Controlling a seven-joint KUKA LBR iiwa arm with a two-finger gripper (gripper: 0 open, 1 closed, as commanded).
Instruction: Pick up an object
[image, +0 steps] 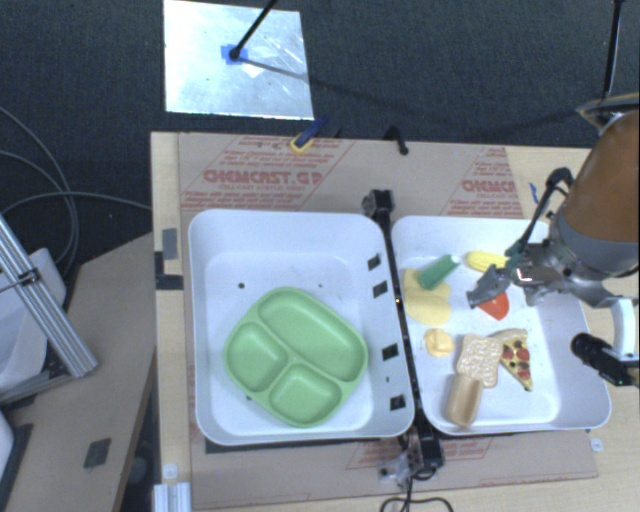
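Observation:
The right bin (575, 400) holds several toy foods: a green piece (436, 270), a yellow corn cob (486, 260), a pale yellow piece (428, 306), a small yellow piece (438, 342), a tan waffle-like piece (478, 358), a pizza slice (517, 360), a tan roll (463, 398) and a red piece (496, 307). My gripper (488, 291) hangs low in this bin, just above the red piece and partly covering it, right below the corn cob. Nothing is visibly lifted.
The left bin (215, 250) holds a green divided plate (295, 355). A black divider with clips (385, 290) runs between the bins. The arm's orange band and grey wrist (600, 210) loom over the right bin's far right side.

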